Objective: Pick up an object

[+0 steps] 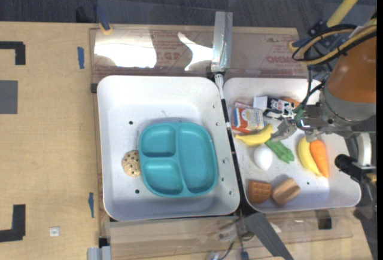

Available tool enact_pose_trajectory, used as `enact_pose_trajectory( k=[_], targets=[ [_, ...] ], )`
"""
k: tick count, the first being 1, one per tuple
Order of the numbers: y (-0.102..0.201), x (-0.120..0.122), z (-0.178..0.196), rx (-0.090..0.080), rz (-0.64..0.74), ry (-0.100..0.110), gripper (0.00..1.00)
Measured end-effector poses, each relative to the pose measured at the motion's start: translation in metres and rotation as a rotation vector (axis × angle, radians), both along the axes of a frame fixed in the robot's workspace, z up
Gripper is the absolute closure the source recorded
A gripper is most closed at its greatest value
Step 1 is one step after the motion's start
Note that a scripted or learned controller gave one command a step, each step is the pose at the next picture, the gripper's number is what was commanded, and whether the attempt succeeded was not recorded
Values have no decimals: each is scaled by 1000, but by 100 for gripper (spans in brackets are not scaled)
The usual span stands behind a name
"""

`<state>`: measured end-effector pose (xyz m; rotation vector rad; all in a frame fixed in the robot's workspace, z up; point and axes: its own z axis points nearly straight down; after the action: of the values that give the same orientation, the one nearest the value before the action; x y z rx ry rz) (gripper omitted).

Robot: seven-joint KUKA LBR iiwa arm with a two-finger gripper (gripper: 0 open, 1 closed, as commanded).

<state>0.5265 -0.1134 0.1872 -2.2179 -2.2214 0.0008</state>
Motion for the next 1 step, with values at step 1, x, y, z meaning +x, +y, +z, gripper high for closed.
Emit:
enact_pose_trajectory(
  k=[1],
  targets=[
    [0, 24, -99, -3, 124, -11, 0]
  ],
)
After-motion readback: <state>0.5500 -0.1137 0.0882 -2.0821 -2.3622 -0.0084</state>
